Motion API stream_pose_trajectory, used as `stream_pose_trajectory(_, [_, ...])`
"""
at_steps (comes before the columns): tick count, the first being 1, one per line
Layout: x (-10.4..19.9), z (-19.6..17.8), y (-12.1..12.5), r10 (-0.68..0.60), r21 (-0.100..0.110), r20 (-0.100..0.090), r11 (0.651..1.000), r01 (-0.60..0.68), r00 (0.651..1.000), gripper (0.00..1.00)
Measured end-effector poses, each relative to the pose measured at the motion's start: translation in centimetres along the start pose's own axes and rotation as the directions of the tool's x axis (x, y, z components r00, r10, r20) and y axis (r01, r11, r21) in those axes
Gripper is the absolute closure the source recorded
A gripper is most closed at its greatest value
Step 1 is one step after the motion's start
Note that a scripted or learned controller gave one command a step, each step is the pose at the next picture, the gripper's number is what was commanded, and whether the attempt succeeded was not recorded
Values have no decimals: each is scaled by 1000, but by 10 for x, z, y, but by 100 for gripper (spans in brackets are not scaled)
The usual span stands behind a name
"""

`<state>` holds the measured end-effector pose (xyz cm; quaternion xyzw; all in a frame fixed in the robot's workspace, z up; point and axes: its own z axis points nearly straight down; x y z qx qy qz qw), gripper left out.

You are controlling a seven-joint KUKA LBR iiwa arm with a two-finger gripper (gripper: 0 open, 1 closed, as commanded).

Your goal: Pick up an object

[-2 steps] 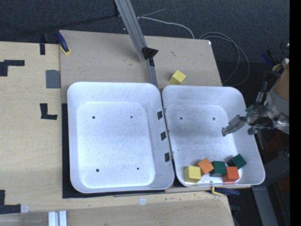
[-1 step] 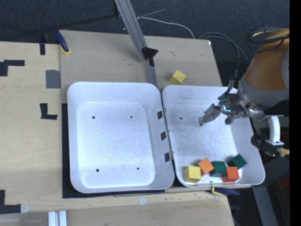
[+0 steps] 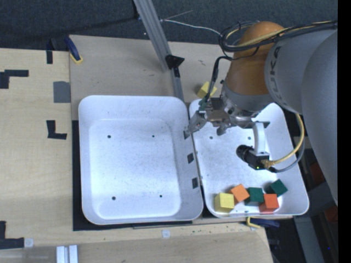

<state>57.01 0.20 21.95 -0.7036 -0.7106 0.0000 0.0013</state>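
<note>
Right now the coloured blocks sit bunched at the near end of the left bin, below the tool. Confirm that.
Wrong bin. The camera view shows the coloured blocks bunched at the near end of the right bin, below the tool.

The arm (image 3: 285, 64) covers the far part of the right bin (image 3: 293, 199) and runs out of frame at the right edge. The gripper (image 3: 211, 119) sits beneath the wrist; finger position cannot be determined. A yellow object (image 3: 205, 89) is partly hidden behind the wrist.
</note>
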Motion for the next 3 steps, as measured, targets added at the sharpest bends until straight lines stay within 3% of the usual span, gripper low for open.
stream_pose_trajectory(1, [47,30,39,3,0,2,1000,-3,1000,0])
stream_pose_trajectory(2, [44,18,38,6,1,3,1000,-6,1000,100])
stream_pose_trajectory(3, [20,28,50,11,0,4,1000,-11,1000,100])
